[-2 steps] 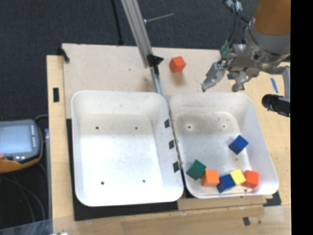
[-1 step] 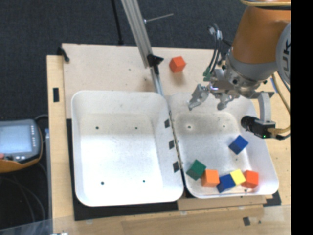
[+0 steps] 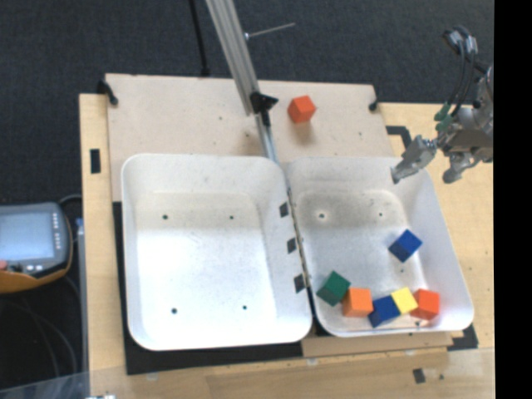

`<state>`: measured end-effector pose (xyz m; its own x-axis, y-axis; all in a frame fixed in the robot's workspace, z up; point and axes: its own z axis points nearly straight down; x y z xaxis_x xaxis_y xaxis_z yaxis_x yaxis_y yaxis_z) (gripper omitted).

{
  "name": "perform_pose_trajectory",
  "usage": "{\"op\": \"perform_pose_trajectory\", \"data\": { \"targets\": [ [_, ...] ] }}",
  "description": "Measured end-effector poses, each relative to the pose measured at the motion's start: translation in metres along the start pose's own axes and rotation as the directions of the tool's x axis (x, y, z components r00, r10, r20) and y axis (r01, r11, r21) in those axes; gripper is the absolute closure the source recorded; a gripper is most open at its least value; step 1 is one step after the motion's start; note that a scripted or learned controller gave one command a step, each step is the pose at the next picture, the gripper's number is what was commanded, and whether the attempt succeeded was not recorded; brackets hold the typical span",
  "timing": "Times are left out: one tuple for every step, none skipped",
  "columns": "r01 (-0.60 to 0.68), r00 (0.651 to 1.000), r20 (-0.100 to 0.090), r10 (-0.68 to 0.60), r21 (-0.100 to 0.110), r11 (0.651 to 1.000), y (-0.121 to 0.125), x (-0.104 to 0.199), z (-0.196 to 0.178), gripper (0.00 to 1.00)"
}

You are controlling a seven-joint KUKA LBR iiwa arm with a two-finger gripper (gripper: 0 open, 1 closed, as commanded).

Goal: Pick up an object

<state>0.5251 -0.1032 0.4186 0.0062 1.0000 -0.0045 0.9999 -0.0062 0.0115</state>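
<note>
Near row: a green cube [image 3: 333, 288], an orange cube [image 3: 359, 301], a blue cube [image 3: 384, 310], a yellow cube [image 3: 404, 299] and a red-orange cube [image 3: 426, 303] are bunched along the near wall of the right bin [image 3: 357, 198], most of them touching a neighbour; such crowding is judged to leave little room for fingers.
Lone blue cube [image 3: 405, 245]: it is set apart from the row, further up the same bin, and is judged the easiest target.
Left bin [image 3: 137, 223]: nothing is held in it.
Gripper [image 3: 432, 161]: it is poised above the right bin's far right corner, fingers spread apart with nothing between them, well apart from every cube.
Far board: a stray orange cube [image 3: 302, 109] is seen outside both bins, beside the slanted metal rail [image 3: 233, 40].
</note>
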Motion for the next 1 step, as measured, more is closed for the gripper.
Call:
{"op": "perform_pose_trajectory", "data": {
  "targets": [
    [0.015,1.0,-0.006,-0.015,0.012,1.0,-0.0182,0.0777,0.0337,0.0]
  ]
}}
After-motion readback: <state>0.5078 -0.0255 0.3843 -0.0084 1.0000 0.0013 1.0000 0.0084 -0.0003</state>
